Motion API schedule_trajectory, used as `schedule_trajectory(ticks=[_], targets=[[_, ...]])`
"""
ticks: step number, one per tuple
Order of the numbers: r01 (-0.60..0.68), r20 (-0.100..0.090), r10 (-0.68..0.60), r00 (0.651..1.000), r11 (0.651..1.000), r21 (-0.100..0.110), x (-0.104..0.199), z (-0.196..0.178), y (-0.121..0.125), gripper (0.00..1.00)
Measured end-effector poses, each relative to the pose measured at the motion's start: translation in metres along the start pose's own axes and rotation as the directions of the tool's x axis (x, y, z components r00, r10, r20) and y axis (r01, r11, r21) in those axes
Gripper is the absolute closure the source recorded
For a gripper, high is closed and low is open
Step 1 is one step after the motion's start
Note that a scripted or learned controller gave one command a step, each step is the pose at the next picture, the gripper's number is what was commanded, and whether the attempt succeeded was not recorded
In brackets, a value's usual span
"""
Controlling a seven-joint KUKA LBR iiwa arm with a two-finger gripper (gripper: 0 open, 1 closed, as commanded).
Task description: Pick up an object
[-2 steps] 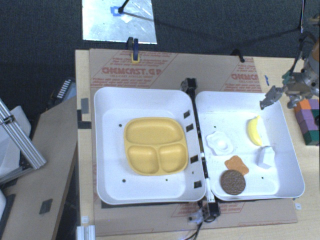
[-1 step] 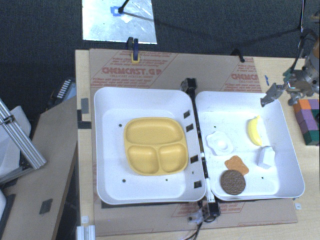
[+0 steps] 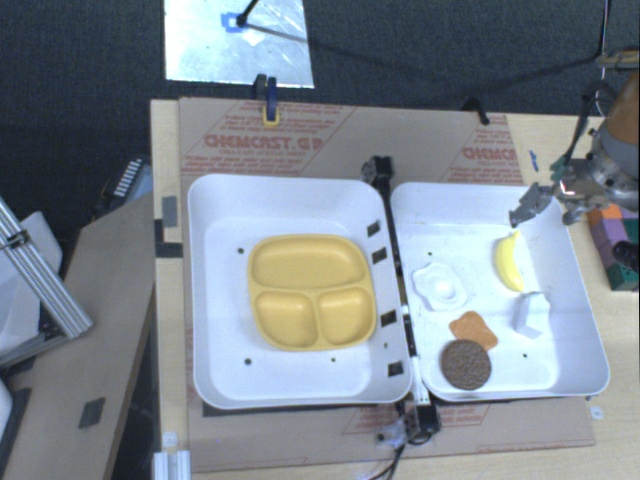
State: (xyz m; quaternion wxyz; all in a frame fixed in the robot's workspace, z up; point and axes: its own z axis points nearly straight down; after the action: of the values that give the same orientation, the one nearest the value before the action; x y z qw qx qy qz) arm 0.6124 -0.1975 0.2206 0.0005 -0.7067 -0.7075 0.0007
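Cardboard-lined surface [image 3: 330, 128] is seen bearing two white bins. At three o'clock, the tool [image 3: 545, 200] hangs over the right bin's [image 3: 585, 363] upper rim; whether it is released or clenched cannot be told. Just below it lies a curved yellow plastic banana [image 3: 509, 262], smooth and glossy, judged likely to slip from a pinch.

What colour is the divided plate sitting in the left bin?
Pale yellow all over, with no pattern. The divided plate shows clearly in the camera view.
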Motion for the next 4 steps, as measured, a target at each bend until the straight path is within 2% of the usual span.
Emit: schedule_trajectory(ticks=[1,2,3,4], targets=[[0.001,-0.001,-0.001,1.0,1.0,0.001,0.001,0.061,0.006,0.0],[0.003,0.0,-0.003,1.0,1.0,-0.001,0.002,0.104,0.012,0.0],[0.005,0.002,-0.005,1.0,1.0,-0.008,0.001,0.09,0.014,1.0],[0.003,0.003,-0.003,1.0,1.0,-0.011,0.002,0.024,0.015,1.0]])
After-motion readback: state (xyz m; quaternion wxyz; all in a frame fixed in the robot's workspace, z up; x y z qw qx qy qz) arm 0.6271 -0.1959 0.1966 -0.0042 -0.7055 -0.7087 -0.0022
